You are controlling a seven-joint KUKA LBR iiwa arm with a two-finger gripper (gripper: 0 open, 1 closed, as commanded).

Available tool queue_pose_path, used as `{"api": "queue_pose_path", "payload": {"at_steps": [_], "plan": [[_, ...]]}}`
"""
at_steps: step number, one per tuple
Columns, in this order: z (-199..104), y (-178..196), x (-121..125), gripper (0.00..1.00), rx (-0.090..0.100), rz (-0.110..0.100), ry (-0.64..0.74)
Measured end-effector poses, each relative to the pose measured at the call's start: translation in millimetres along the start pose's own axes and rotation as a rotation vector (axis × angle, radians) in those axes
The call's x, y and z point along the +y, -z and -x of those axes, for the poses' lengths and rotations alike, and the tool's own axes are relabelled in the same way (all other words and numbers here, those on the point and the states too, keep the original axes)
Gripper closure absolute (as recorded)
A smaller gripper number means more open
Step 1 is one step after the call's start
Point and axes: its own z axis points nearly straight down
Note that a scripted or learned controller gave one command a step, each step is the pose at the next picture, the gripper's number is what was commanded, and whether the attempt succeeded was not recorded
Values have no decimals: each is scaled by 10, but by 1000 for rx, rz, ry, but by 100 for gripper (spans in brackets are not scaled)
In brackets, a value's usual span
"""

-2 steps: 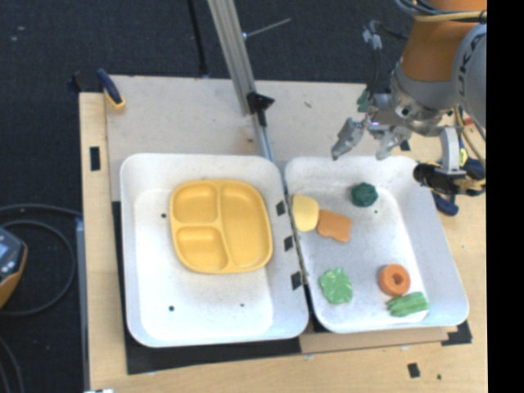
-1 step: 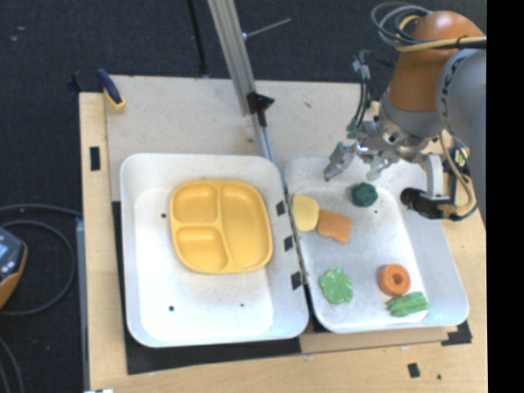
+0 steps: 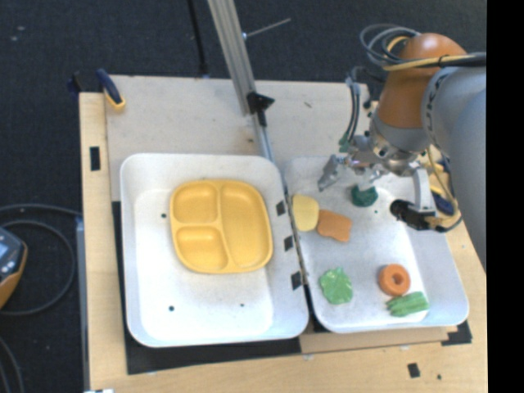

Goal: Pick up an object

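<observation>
Gripper [image 3: 358, 173] hangs over the far part of the right bin [image 3: 434, 262], its fingers spread apart with nothing between them. Just below it, near the bin's far edge, stands a small dark green piece [image 3: 364, 195]; whether a finger touches it cannot be told.

Toward the bin's left edge lie a pale yellow piece [image 3: 305, 213] and an orange-brown block [image 3: 334, 226], touching or nearly so. Along the near edge sit a green leafy piece [image 3: 336, 286], an orange ring [image 3: 395, 280] and a green pod [image 3: 408, 304], the ring and pod close together by the near right corner. The bin's middle is bare.

A black cable end [image 3: 409, 213] hangs from the arm [image 3: 417, 88] by the right edge. The left bin [image 3: 147, 301] holds a yellow tray [image 3: 221, 224] at its centre, with room along all its edges. A metal post [image 3: 233, 47] rises from the bench [image 3: 164, 113] behind the two bins.
</observation>
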Motion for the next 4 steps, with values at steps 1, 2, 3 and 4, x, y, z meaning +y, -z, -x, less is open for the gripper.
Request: {"api": "queue_pose_path", "payload": {"at_steps": [1, 2, 3, 4], "plan": [[63, -477, 68, 0, 1, -2, -2], [77, -323, 89, 100, -1, 7, -4], [60, 154, 39, 100, 1, 8, -5], [47, 808, 74, 100, 0, 10, 3]]}}
